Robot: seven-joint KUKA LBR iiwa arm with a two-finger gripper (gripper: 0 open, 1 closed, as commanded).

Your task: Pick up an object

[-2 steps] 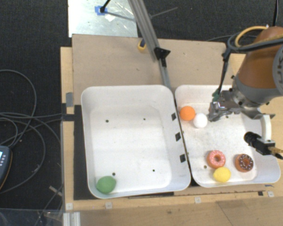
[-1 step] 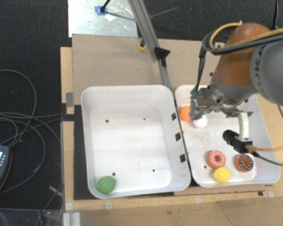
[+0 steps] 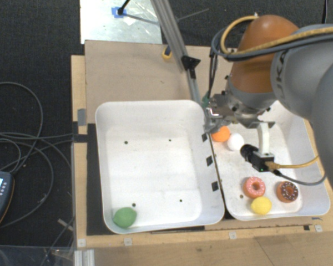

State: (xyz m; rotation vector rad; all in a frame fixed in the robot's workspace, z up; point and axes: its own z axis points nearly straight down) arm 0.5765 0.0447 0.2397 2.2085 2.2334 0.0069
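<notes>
I see the arm (image 3: 299, 65) reaching in over the right bin (image 3: 316, 204), its gripper (image 3: 219, 121) low at that bin's far left corner. I cannot tell its state. An orange ball (image 3: 222, 134) lies just below the gripper, a white ball (image 3: 235, 142) touching it. A pink donut (image 3: 254, 187), brown donut (image 3: 287, 192) and yellow ball (image 3: 261, 205) sit near the bin's near edge. A green ball (image 3: 124, 217) rests in the left bin's (image 3: 150, 115) near left corner.

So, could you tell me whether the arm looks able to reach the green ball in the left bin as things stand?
Probably yes: the round green ball lies alone near the front corner of the shallow white left bin, uncovered, though the arm is over the right bin.
</notes>
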